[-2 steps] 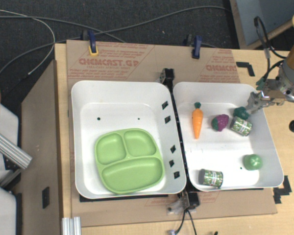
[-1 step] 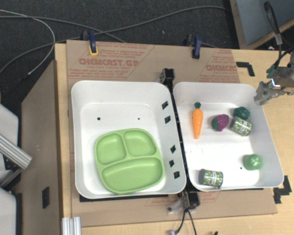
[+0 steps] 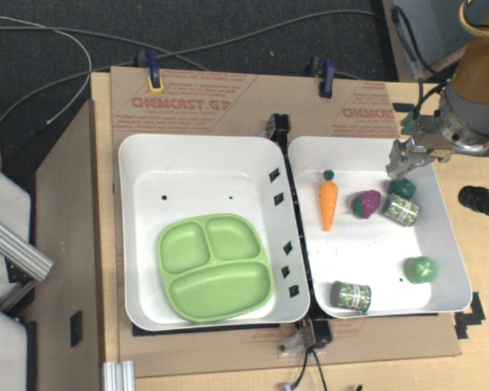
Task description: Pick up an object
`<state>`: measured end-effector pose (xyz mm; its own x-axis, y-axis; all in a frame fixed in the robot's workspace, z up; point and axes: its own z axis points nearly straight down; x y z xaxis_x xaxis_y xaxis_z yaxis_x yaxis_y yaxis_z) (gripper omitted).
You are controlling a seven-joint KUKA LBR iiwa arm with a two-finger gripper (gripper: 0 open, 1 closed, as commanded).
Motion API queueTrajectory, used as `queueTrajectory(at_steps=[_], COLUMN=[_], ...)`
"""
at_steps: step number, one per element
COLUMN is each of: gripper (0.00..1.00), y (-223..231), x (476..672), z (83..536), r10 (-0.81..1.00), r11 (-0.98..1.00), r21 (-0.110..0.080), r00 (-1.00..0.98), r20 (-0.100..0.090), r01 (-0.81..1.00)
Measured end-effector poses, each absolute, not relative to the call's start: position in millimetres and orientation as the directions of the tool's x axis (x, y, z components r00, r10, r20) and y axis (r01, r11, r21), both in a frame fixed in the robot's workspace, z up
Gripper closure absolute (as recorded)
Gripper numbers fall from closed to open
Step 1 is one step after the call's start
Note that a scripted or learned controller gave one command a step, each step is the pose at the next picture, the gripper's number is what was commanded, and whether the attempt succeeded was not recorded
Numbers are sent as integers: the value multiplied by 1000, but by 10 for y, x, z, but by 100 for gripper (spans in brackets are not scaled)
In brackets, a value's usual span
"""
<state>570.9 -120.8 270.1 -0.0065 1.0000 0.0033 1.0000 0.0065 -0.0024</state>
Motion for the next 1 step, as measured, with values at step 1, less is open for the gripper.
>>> queueTrajectory(at_steps=[1], gripper=[100], y=[-638], x=[5728], z=[2533], r10=[1000], r11=[6], r21=[-3], r00=[-6], r20=[4], r01=[1000])
